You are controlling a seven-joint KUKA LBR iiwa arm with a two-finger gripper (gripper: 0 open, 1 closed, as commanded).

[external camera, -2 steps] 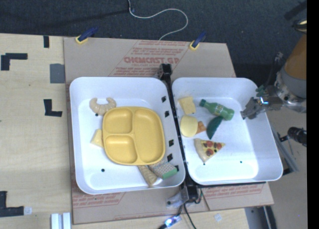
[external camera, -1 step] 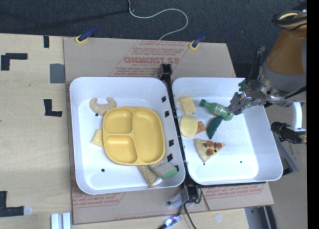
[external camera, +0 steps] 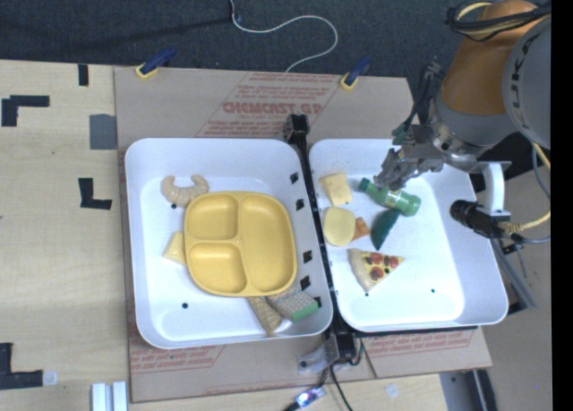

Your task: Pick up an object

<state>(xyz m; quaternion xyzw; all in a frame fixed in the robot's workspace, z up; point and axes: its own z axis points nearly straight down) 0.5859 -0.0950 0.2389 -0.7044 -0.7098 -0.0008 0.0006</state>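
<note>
My gripper (external camera: 391,180) hangs over the upper middle of the right bin (external camera: 448,302), right above a green bottle-like toy (external camera: 392,197). Its fingers reach down to the toy's top edge. A dark green piece (external camera: 383,227) lies just below the bottle. Further left in the same bin are a pale yellow block (external camera: 337,189), a round yellow piece (external camera: 338,226) with a small orange bit (external camera: 360,226) beside it, and a pizza slice (external camera: 374,266).
The left bin (external camera: 148,221) holds a yellow divided plate (external camera: 240,242), a tan curved toy (external camera: 183,190) above it, a yellow wedge (external camera: 174,247) at its left and a waffle-patterned piece with a green end (external camera: 288,308) below. A black clip (external camera: 295,127) sits on the shared rim.
</note>
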